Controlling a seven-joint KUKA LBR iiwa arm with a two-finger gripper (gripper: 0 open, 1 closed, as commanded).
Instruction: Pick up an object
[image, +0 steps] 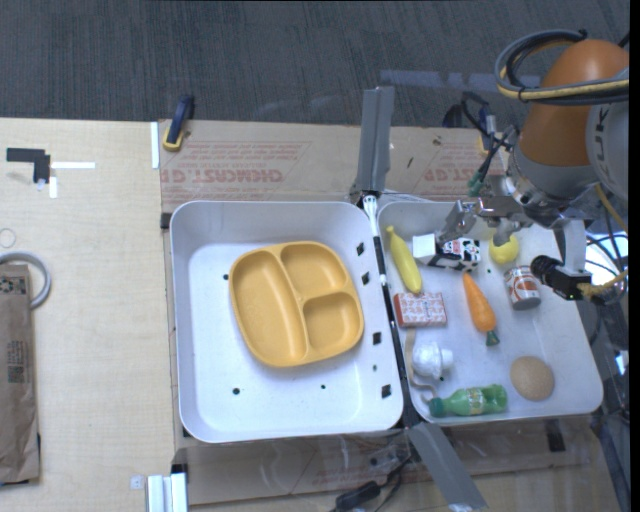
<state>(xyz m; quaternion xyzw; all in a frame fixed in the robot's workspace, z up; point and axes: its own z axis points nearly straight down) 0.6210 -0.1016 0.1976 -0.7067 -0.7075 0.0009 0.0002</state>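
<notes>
Arm enters from right, gripper (470, 215) low over the far part of the right bin (585, 395), just above a small black-and-white toy (458, 252); cannot tell how the gripper is set, nothing seen held; banana (404, 259) lies left of the toy; red box (420, 309) and carrot (480, 304) nearer; green bottle (470, 402) and brown egg (532, 379) at the near edge; left bin (195, 330) holds a yellow divided plate (296, 302).

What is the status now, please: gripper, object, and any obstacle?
Gripper low over right bin, at cow toy. Nothing seen gripped. Banana, white block and carrot crowd close.
</notes>
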